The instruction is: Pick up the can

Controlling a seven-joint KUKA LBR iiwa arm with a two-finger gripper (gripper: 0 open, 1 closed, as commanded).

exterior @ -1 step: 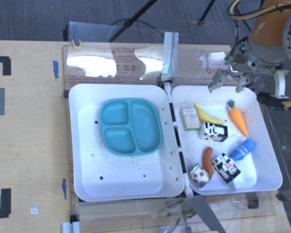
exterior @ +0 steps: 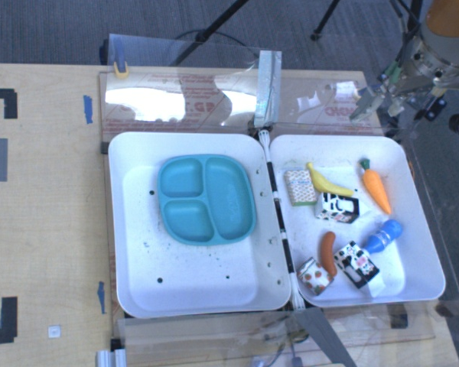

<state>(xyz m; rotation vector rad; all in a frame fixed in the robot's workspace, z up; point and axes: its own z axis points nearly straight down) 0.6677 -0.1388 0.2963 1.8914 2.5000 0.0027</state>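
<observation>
Right bin (exterior: 413, 205): can (exterior: 317, 275) tipped, axis diagonal, near front-left corner. Tool (exterior: 382, 98) state unclear.

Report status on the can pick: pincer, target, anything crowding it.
Pincer above the right bin's far rim, nothing held. Can lying at near-left corner of that bin, untouched. Sausage lies against it; cow-print carton close by.

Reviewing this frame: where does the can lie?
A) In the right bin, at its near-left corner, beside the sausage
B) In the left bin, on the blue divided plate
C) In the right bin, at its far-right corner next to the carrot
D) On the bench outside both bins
A: the can lies in the right bin at its near-left corner, close beside the sausage, while the gripper is above the bin's far edge.
</observation>
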